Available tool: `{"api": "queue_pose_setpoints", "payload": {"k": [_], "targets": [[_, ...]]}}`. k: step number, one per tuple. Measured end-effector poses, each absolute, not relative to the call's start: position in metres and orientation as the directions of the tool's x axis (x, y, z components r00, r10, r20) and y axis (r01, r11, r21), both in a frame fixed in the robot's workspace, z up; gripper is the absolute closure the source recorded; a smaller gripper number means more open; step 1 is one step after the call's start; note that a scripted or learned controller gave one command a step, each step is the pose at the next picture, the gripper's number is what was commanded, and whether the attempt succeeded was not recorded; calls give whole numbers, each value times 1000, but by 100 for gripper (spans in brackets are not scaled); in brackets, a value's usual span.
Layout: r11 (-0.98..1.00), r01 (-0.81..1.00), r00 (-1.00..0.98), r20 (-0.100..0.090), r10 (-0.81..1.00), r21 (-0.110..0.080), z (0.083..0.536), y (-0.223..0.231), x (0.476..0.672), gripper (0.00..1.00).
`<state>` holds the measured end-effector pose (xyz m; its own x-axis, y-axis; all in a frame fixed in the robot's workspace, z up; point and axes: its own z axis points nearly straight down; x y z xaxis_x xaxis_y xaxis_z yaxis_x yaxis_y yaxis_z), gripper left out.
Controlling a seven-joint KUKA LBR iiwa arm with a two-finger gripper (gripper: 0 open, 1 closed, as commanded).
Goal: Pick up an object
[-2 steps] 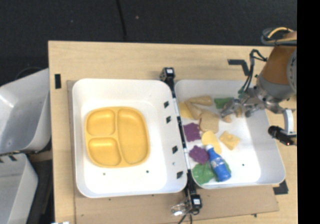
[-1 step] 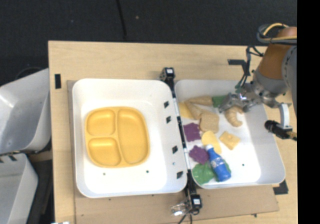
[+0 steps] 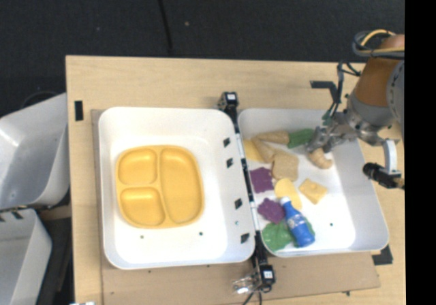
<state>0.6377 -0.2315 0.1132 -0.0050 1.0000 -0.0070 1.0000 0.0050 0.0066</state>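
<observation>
Jaws (image 3: 323,139) low in the right bin (image 3: 354,229), whether open or closed can't be told, beside a tan piece (image 3: 319,158); toy food crowds its left. Left bin (image 3: 163,120) holds a yellow tray (image 3: 161,184).

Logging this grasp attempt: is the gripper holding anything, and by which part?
Cannot be told: the gripper sits low by a tan piece, fingertips unclear.

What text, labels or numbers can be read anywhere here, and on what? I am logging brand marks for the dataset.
None can be read.
The blue bottle in the right bin has a pale label patch, too small and blurred to read.
The yellow tray in the left bin carries no marking.
</observation>
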Motion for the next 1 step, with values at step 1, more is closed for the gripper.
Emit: {"api": "queue_pose_setpoints", "payload": {"k": [1], "targets": [[8, 1000, -8, 0, 1000, -2, 111, -112, 615, 100]]}}
